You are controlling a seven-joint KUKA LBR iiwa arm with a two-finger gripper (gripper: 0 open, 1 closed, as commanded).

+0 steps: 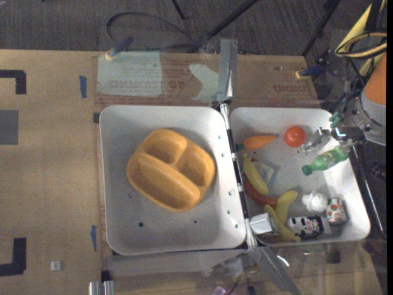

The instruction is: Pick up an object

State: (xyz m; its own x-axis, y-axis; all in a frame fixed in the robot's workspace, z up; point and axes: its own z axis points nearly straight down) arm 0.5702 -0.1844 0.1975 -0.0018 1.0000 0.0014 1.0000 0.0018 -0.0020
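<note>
Green bottle [325, 160] lying tilted in right bin [362, 223], just below gripper [319, 140], finger state impossible to tell, tomato [295, 136] beside it

One fixed camera looks down at a slant from above the bench [49, 165], taking in both bins [116, 183].

- The surface [49, 183] is light wood with black tape marks [15, 82] and blue tape pieces [82, 86].
- Behind it, the floor [73, 11] is dark grey carpet.
- Black tripod legs [245, 5] and a cable [138, 20] lie there.
</note>
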